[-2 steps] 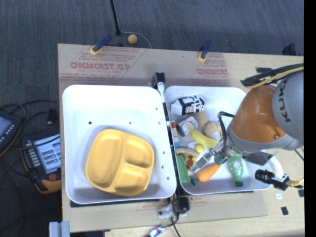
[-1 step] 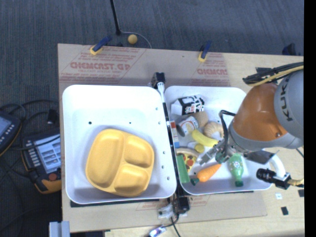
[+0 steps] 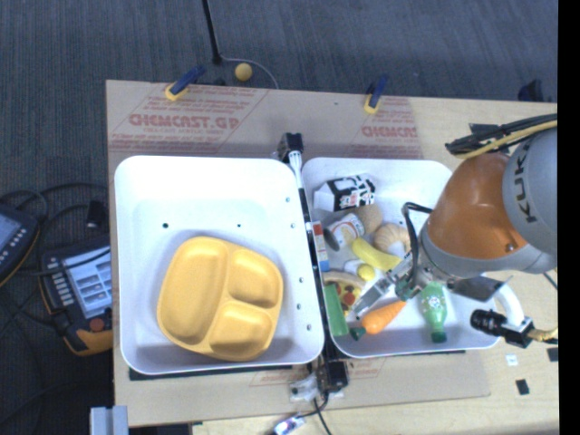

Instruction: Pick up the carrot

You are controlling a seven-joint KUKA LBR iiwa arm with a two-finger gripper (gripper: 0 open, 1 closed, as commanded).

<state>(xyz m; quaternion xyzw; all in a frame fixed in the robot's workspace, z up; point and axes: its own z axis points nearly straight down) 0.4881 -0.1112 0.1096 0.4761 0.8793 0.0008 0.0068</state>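
While the carrot (image 3: 382, 316) lies near the front of the right bin (image 3: 435, 172), the jaws (image 3: 379, 290) sit just above it — I cannot tell if they grip. Beside it — a green bottle (image 3: 434, 308).

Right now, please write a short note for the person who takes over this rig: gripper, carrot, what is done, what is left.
Gripper: low in the right bin, just above the carrot; its state cannot be read from this view.
Carrot: lies near the front of the right bin, beside a green bottle, among other small items.
Left bin: holds a yellow tray.
Done: arm has reached the carrot area.
Left: grasp the carrot and lift it; no hold is visible yet.
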